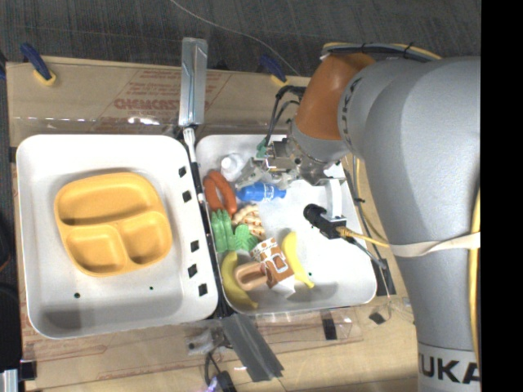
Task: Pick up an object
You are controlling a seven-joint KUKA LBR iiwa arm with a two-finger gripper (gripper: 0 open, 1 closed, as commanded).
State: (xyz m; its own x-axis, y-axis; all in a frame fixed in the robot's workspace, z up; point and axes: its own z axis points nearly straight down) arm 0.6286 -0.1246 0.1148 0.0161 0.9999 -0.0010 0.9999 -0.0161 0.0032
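**Gripper low over far end of right bin, grasp unclear**

- Arm [409, 137] reaches in from the right. Orange band sits above the wrist, and the gripper [270, 168] is down at the far end of the right bin [353, 291]
- I cannot tell how far the gripper is open, or whether it has hold of anything; the wrist hides it from my view
- Blue bottle [263, 193] lies just beside the gripper on its near side. A small white object [231, 166] sits to the gripper's left, by the far wall
- Rest of the pile hugs the bin's left side: red sausage [218, 193], green toy [231, 235], banana [297, 265], brown-and-white cup [274, 263] tilted against the banana
- Left bin [49, 300] holds a yellow divided tray [114, 219], lying flat, well apart from the gripper
- Both bins rest side by side on the surface [98, 88]
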